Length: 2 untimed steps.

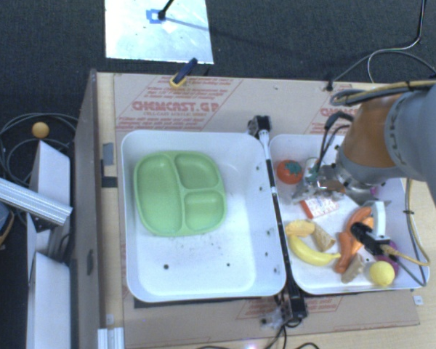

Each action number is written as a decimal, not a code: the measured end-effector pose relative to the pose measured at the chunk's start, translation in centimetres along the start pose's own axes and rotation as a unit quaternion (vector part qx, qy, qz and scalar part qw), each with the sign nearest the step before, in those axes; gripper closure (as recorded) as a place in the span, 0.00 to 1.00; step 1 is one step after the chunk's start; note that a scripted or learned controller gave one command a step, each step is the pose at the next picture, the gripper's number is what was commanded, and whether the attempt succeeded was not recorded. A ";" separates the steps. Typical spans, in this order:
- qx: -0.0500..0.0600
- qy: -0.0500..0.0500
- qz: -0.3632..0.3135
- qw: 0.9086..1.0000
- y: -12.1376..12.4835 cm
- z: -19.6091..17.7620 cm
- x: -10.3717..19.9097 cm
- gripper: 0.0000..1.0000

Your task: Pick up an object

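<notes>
Crowded right bin (414,286); roomier left bin (203,267)

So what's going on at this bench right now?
A grey robot arm reaches in from the right over the right bin, its gripper low among toy food: a tomato, a banana, a carrot, a lemon. Nothing looks lifted yet. The left bin holds a green divided tray.

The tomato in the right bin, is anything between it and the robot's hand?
Nothing visible stands between them. The hand hangs just to the right of the tomato, with bare white bin floor around it. The red and white packet and the banana lie lower in the picture, off that path.
</notes>
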<state>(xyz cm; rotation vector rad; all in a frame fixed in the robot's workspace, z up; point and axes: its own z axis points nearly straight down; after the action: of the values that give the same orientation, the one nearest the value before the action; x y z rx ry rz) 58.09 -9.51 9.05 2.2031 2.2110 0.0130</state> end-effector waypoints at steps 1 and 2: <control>0.013 0.003 -0.002 1.000 5.3 0.4 0.4 0.00; 0.019 0.006 -0.001 1.000 7.8 0.6 0.7 0.00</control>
<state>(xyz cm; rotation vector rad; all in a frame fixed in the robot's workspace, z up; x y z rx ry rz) 65.93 -8.75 8.61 2.2247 2.2387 -0.0148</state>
